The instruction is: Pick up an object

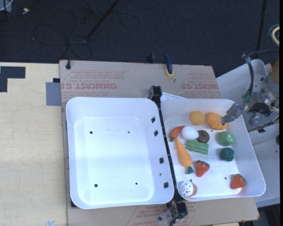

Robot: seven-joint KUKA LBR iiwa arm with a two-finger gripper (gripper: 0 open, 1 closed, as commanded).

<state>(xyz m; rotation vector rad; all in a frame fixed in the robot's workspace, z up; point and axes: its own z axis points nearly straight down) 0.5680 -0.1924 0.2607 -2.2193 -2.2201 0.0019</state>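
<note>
The right bin (pixel 254 161) holds several toy foods. Among them are a yellow fruit (pixel 196 117), an orange fruit (pixel 216 120), a white egg (pixel 189 133), a carrot (pixel 183 153), green pods (pixel 197 147), a green pepper (pixel 225 138), a broccoli head (pixel 227 154) and two red pieces (pixel 202 167) (pixel 237 181). My gripper (pixel 241 116) reaches in over the bin's upper right rim and is open. Its left finger (pixel 231 112) ends just right of the orange fruit, and nothing sits between the fingers.
The left bin (pixel 73 140) stands beside the right one, with a black clip divider (pixel 162 145) between them. A speckled ball (pixel 187 189) rests at the right bin's near rim. The arm's wrist and cables (pixel 266 95) crowd the right side.
</note>
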